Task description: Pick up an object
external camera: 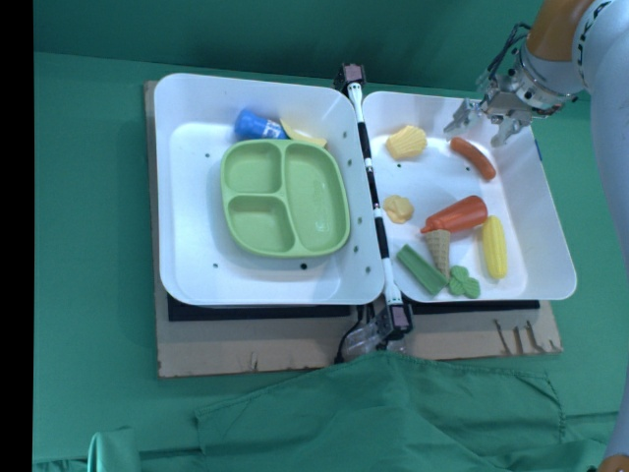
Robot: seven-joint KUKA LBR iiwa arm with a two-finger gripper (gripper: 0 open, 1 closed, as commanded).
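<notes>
Two white bins (197, 264) sit on cardboard (197, 352) over green cloth (88, 214). The gripper (484, 121), jaws spread and empty, hangs over the right bin's far edge. Just beside it lies a slim orange-red sausage (474, 157).

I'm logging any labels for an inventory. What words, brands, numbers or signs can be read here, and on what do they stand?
Blue can in the left bin: white marks on its side, too blurred to read.
Grey arm above the pincer: dark lettering along its edge, cut off and too small to read.
Nothing else bears readable text.
</notes>
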